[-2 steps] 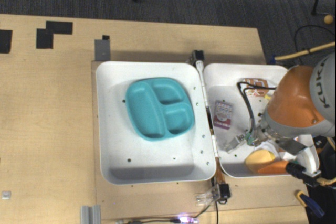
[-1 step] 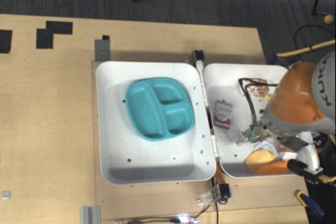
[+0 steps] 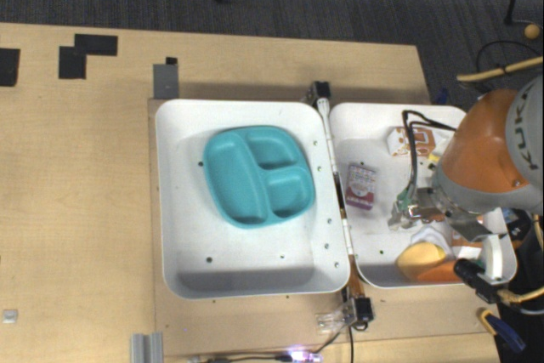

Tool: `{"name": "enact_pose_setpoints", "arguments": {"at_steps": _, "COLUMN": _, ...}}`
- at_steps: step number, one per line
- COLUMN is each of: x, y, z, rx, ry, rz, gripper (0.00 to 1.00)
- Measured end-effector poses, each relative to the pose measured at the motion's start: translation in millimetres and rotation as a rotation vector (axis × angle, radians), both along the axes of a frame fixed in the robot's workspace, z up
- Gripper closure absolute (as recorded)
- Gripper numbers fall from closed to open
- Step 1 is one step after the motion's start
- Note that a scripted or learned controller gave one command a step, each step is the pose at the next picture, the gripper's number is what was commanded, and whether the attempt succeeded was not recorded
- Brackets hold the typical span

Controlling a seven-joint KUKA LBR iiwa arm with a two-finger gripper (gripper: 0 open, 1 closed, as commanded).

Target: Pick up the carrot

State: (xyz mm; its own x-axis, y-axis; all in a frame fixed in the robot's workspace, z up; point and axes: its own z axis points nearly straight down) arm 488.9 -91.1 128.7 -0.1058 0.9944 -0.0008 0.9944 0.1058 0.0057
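Here, the jaws (image 3: 415,208) are hanging low inside the right bin (image 3: 374,268), just above and to the left of the carrot (image 3: 442,270).

Whether the metal jaws are parted or pressed together I cannot tell, since cables and wrist hardware are crowding them. The carrot, a smooth orange shape, is lying at the bin's near wall, touching a rounded yellow fruit-like piece (image 3: 421,255) on its left; nothing is showing between the jaws. Farther left in the same bin, a small flat purple-and-white packet (image 3: 360,186) is resting on the glossy white floor. The arm's (image 3: 484,153) orange band is bulging over the bin's right side. In the left bin (image 3: 183,268), a turquoise, rounded plastic divided plate (image 3: 257,174) is sitting. Both bins are resting on the pale wooden bench (image 3: 76,208).
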Motion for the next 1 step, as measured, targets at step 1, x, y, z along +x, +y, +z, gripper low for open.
{"name": "enact_pose_setpoints", "arguments": {"at_steps": 1, "x": -0.2, "y": -0.3, "z": -0.2, "rx": 0.000, "ry": 0.001, "rz": 0.000, "gripper": 0.00}}
